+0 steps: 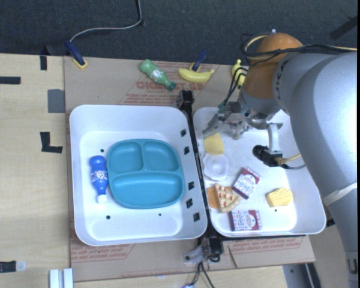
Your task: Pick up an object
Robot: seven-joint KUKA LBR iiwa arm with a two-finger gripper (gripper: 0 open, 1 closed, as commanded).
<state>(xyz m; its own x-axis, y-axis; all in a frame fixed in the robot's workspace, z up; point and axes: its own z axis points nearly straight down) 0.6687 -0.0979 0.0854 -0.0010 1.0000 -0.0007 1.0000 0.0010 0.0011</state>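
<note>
Currently your tool [228, 120] hangs in the right bin's [306, 224] upper left corner; its spread you cannot tell. Nearest object, the yellow cheese wedge [213, 143], lies just below-left.

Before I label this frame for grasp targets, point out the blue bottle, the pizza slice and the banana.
blue bottle [98, 177]: camera view, on its labelled body, left bin.
pizza slice [223, 198]: camera view, middle of the slice, right bin.
banana [195, 74]: camera view, middle of its yellow curve, behind the bins.
</note>
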